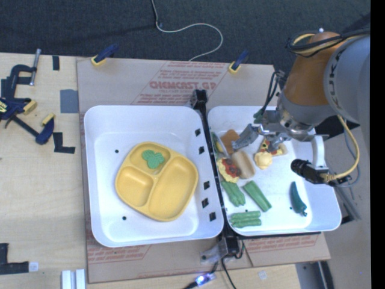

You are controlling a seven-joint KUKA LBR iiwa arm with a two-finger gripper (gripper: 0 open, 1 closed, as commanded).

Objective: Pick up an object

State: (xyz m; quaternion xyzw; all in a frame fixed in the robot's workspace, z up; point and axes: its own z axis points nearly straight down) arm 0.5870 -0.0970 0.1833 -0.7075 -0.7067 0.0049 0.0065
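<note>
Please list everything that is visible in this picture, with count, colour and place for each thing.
bins: 2, white, side by side on the bench
plate: 1, yellow, with compartments, in the left bin
broccoli piece: 1, green, in the plate's upper compartment
hot dog: 1, tan and brown, right bin, upper left
green vegetables: about 4, green, right bin, lower left
teal piece: 1, dark teal, right bin, right part
small yellow toy: 1, yellow, right bin, under the hand
clamps: 2, blue and yellow, at the cardboard's top edge
arm: 1, grey and orange, from the right
hand: 1, grey, over the right bin
</note>
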